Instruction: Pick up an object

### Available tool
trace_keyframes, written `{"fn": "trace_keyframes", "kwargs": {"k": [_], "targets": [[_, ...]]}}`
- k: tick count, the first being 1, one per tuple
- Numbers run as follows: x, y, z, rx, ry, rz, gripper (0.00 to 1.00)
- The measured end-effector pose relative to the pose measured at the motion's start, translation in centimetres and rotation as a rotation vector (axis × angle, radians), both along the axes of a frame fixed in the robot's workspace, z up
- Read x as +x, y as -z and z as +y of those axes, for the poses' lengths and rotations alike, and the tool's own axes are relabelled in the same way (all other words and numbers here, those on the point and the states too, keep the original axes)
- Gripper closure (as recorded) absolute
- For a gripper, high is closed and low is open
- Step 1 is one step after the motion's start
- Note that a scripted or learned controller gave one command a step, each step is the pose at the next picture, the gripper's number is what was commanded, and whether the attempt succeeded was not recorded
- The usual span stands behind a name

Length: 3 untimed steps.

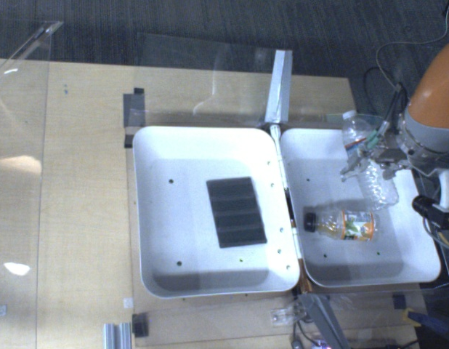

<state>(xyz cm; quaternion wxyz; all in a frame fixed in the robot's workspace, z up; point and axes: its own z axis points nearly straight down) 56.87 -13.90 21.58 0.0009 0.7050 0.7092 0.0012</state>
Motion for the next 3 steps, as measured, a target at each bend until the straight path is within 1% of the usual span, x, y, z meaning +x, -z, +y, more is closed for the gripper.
{"fn": "trace_keyframes", "kwargs": {"k": [1, 2, 3], "targets": [[-2.5, 12.3, 1.1, -0.001, -0.151, -0.002, 0.0], [2.4, 12.6, 3.1, -0.004, -0.38, -0.008, 0.0], [2.7, 11.4, 3.3, -0.004, -0.379, -0.015, 1.0]]}}
